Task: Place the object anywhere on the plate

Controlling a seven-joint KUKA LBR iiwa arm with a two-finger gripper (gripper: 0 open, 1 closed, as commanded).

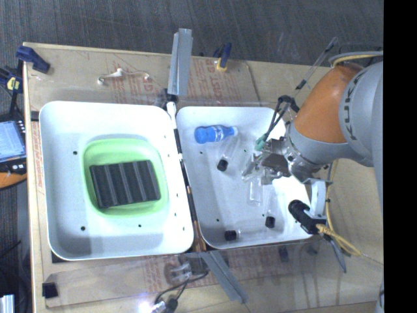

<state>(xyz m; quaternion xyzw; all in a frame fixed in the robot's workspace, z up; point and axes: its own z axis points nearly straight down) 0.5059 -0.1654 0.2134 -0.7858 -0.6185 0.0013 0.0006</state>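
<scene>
A green plate (95, 152) lies in the middle of the left bin (58, 129), and a dark grey ridged block (124, 182) rests on it. In the right bin (215, 220), near the far wall, a small blue object (210, 134) lies on its side, and something clear and hard to make out sits just right of it. My gripper (255, 178) hangs over the right half of that bin, to the right of the blue object, nearer the camera and apart from it. Nothing shows in its grasp.
Small dark pieces (222, 165) lie on the right bin's floor, two more near its front wall (230, 235). A metal bar (179, 60) stands behind the gap between the bins. A blue clamp (223, 54) grips the bench's far edge.
</scene>
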